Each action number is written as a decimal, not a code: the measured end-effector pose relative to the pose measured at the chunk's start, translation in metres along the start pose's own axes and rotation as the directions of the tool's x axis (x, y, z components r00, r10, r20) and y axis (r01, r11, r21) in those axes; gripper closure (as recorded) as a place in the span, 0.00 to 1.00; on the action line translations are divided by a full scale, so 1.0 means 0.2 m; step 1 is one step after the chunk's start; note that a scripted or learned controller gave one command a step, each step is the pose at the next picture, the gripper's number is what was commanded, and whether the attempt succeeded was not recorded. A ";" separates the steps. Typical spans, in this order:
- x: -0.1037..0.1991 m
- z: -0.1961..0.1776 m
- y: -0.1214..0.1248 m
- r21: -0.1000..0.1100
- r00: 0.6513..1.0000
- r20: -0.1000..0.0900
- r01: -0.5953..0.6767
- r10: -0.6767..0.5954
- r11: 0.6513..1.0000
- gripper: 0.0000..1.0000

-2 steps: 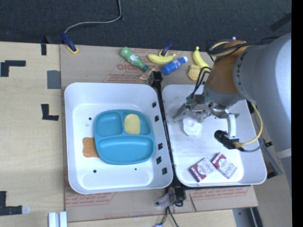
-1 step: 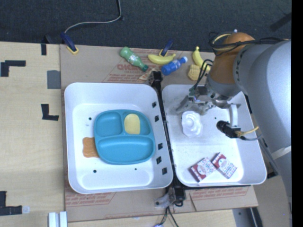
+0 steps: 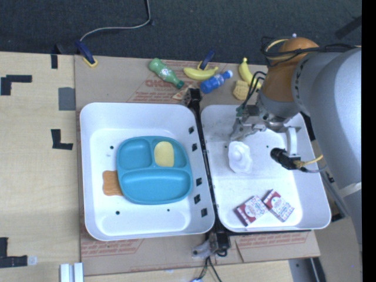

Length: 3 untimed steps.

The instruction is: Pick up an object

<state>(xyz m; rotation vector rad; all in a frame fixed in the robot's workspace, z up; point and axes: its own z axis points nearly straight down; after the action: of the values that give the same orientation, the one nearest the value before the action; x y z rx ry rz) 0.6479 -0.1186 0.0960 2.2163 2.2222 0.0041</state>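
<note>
My gripper (image 3: 244, 129) hangs over the far part of the right bin (image 3: 311, 213), reaching in from the right. Just in front of it, almost touching, lies a white crumpled object (image 3: 239, 157). Two red-and-white packets (image 3: 264, 207) lie side by side near the bin's front edge. In the left bin (image 3: 94, 157) a blue divided plate (image 3: 154, 172) bears a yellow piece (image 3: 164, 154) in its upper right compartment. A tan slab (image 3: 109, 183) pokes out from under the plate's left side.
Behind the bins on the cardboard lie a green bottle (image 3: 165, 73), a banana (image 3: 200, 72), a blue bottle (image 3: 214, 81), a second banana (image 3: 245, 72) and a yellow toy (image 3: 241, 90). The arm's bulk covers the right bin's far right corner.
</note>
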 end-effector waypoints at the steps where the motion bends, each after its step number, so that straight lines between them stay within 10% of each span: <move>1: 0.02 -0.23 -0.37 0.004 1.000 0.000 -0.003 0.003 1.000 1.00; 3: 0.03 -0.32 -0.37 0.006 1.000 -0.002 -0.002 0.002 1.000 1.00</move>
<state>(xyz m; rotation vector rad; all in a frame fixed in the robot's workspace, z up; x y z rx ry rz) 0.5735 -0.1132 0.1590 2.2228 2.2242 -0.0003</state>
